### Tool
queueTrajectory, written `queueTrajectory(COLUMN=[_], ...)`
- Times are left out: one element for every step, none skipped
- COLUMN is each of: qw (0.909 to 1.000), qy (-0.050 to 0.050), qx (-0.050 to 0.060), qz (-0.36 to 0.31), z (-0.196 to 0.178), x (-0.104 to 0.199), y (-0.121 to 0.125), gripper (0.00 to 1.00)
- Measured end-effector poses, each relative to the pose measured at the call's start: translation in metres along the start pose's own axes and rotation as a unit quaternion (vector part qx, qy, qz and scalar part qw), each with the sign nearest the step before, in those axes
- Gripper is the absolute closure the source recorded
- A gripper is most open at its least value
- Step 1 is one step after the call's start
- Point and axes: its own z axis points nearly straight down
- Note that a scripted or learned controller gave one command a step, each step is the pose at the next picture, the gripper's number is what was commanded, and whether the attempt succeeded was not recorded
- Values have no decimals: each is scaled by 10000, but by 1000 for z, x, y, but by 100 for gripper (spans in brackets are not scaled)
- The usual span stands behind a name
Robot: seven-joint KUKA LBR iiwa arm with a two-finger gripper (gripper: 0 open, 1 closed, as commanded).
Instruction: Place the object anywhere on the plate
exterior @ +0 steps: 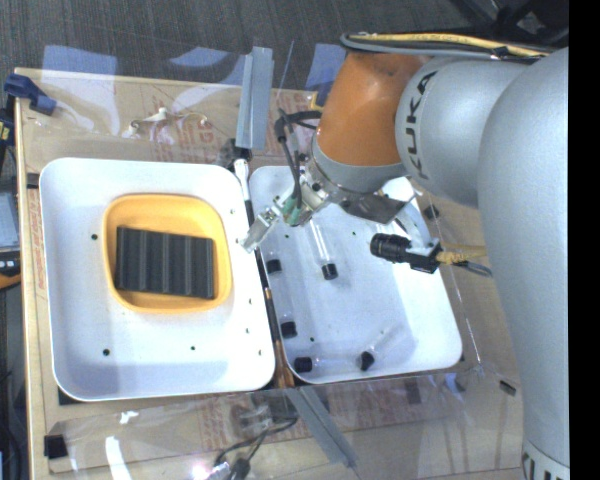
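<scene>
- Fingers (265, 226) of the two-finger gripper (280, 213) are too small and pale to read: whether apart or together cannot be told, and nothing is seen between them.
- It hangs over the right white bin (400, 338), at its top-left corner.
- The dark ridged rectangular object (165, 261) lies flat inside the yellow rounded plate (165, 206), mid-floor of the left white bin (80, 348).
- Risk, as a judgement: a low sweep across the shared edge could nudge the plate or drag the object off.
</scene>
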Motion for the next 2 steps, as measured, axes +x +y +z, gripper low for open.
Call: queueTrajectory(qw=[9858,9725], qy=[-2,0], qx=[-5,-1], qz=[-1681,-2327], z=[11,2], x=[39,60], y=[43,62], gripper=[0,0])
